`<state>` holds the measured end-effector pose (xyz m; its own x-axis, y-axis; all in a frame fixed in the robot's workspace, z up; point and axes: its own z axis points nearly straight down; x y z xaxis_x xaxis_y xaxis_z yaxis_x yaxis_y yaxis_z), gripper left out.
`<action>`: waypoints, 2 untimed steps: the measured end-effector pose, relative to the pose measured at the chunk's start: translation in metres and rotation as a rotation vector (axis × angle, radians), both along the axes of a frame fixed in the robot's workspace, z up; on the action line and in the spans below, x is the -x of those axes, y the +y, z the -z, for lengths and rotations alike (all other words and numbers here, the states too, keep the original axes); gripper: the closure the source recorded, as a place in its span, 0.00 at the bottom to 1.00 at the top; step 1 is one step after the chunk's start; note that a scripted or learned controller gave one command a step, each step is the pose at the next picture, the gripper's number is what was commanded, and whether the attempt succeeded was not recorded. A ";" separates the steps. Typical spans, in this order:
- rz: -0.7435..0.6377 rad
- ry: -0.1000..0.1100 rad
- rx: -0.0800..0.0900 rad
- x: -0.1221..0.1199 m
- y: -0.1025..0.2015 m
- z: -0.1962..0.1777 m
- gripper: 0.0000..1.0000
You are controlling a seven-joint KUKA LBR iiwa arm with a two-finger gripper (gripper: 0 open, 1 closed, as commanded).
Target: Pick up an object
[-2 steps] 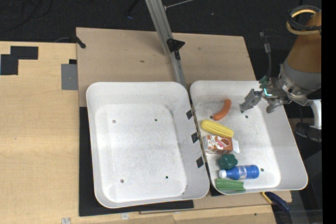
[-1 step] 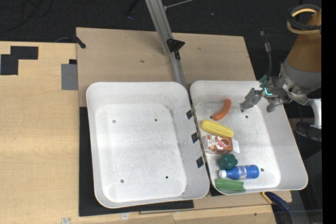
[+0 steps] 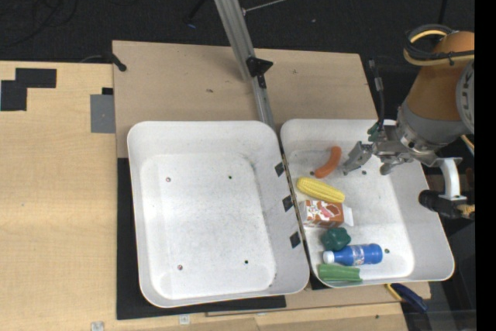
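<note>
You see the arm (image 3: 442, 101) reaching in from the right over the right bin (image 3: 418, 229). Its jaws stand spread apart above the bin floor and nothing is between them; the gripper (image 3: 370, 159) hangs just to the right of the orange sausage (image 3: 329, 161).

The sausage is a small orange-red piece, slightly curved. Its long axis runs slanted, from lower left to upper right, and the upper end points toward the gripper.

Below it lies the yellow corn (image 3: 320, 189), ribbed, with the long axis from upper left to lower right. Under the corn you find a red and white packet (image 3: 321, 212), then a dark green lump (image 3: 336, 237), a blue bottle (image 3: 355, 254) lying on its side with the white cap to the left, and a green stick (image 3: 339, 274) at the near rim.

The left bin (image 3: 203, 209) stands beside it on the table (image 3: 54, 190).
</note>
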<state>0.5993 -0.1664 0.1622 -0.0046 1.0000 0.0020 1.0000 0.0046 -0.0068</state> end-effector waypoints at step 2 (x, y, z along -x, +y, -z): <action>0.006 -0.005 0.001 0.011 0.000 0.071 0.00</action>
<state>0.5885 -0.1661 0.0914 0.0013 1.0000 0.0005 1.0000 -0.0013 -0.0021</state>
